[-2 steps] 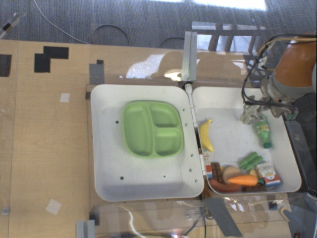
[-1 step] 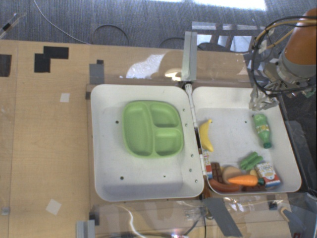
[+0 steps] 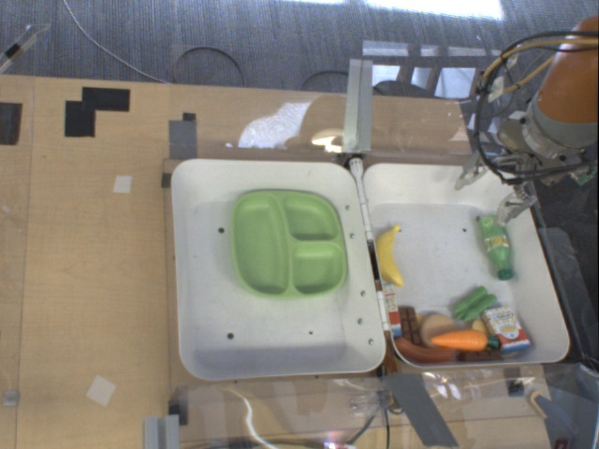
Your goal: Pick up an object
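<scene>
My tool: it (image 3: pixel 493 187) hangs over the far right corner of the right bin (image 3: pixel 440 223), below my orange-banded wrist. I see two light prongs there, one toward the bin's back wall and one nearer the bottle, apart from each other with nothing between them, so I read it as released and carrying nothing.
Nearest thing: the green bottle (image 3: pixel 495 245) lies just beside and in front of my tool, close to the bin's right wall.
Its long axis: it runs roughly from the far side toward the near side of the bin, cap end nearer the camera, tilted slightly to the right.
The relation that matters: the bottle sits toward the camera from my tool, a short way off; I judge I would need to come forward and down, with the prongs set across its narrow width.
Other candidates: a banana (image 3: pixel 388 255) by the divider, well apart from my tool; a crowded heap in the near corner with a carrot (image 3: pixel 459 340), green pods (image 3: pixel 474 302) and a small carton (image 3: pixel 505 328).
Left bin: it (image 3: pixel 201 251) holds a green divided tray (image 3: pixel 287 242).
Risk: the wall beside the bottle leaves little room for my outer prong.
</scene>
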Action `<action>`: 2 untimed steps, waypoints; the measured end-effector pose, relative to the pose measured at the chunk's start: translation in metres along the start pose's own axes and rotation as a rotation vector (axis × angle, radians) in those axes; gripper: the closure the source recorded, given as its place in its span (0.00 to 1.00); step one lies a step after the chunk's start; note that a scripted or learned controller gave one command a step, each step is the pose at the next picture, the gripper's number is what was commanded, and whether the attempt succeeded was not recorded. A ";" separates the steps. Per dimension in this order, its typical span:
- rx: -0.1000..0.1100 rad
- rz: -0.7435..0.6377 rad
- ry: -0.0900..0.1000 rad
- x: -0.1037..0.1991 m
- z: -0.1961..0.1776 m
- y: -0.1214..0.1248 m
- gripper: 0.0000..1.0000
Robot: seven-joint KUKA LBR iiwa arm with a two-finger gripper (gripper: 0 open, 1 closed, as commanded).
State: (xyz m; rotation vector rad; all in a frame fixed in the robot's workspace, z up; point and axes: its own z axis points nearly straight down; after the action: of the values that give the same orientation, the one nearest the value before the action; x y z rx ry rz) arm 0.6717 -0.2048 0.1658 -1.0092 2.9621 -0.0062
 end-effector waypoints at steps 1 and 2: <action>0.002 -0.151 -0.001 -0.008 0.076 0.011 0.00; 0.000 0.038 0.002 0.050 0.076 0.038 0.00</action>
State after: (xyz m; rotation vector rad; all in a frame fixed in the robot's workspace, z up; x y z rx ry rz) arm 0.6100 -0.2056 0.0887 -0.9535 2.9820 -0.0072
